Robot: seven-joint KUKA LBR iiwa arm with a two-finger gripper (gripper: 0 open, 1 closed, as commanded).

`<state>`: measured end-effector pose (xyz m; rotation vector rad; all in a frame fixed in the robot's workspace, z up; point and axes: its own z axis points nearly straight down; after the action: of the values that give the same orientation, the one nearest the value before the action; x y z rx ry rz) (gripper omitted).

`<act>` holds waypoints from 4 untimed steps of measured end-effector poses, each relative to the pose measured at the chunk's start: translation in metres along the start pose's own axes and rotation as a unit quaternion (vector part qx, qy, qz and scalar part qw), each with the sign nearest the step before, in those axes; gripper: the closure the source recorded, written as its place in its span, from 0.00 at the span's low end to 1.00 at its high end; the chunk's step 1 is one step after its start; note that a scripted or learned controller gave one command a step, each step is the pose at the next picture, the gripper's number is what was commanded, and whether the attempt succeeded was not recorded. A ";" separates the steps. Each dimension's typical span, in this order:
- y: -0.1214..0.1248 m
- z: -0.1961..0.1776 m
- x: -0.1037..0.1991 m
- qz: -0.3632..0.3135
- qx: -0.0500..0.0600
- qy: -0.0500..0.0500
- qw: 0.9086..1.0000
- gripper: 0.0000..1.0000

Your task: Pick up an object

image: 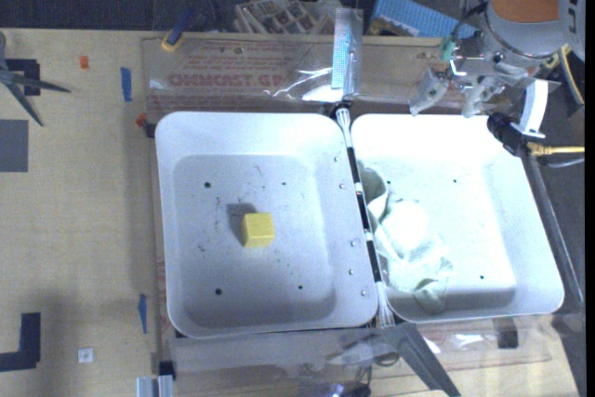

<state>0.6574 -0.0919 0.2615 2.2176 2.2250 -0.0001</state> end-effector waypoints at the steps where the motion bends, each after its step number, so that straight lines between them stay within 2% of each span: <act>1: 0.000 0.000 0.000 0.000 0.000 0.000 1.000 0.00; 4: 0.000 0.000 0.000 0.000 0.000 0.000 1.000 0.00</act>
<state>0.6574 -0.0919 0.2614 2.2176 2.2250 -0.0002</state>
